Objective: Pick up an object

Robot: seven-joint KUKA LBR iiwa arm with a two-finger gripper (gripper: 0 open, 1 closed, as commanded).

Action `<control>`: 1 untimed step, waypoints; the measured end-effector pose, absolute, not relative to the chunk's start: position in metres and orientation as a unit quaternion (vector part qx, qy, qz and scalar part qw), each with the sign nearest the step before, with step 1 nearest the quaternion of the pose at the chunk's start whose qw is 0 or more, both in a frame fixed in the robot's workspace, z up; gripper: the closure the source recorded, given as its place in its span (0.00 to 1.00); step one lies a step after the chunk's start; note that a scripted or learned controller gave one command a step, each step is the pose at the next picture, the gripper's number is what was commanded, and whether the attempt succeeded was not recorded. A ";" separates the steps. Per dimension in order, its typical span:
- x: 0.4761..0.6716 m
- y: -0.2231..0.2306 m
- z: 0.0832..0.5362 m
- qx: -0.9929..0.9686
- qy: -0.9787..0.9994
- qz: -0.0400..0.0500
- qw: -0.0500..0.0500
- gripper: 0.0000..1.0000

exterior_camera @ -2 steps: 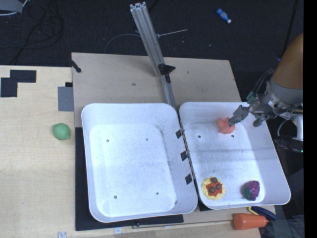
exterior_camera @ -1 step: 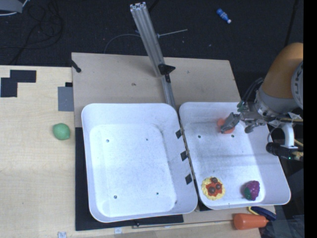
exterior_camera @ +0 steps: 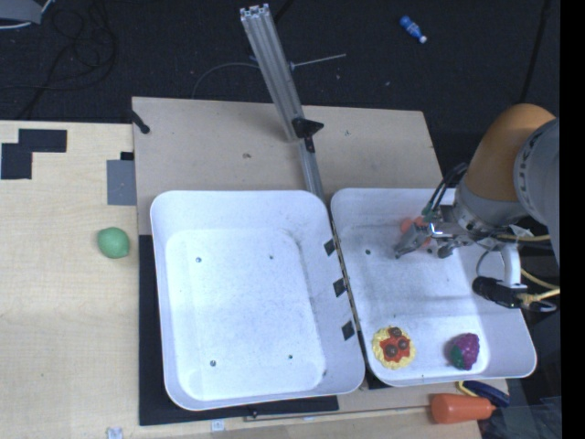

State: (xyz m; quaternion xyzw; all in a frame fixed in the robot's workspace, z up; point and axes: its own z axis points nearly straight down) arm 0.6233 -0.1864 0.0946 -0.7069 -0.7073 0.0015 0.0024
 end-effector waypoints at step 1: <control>0.623 -0.186 0.091 -0.707 -0.708 0.000 0.000 0.00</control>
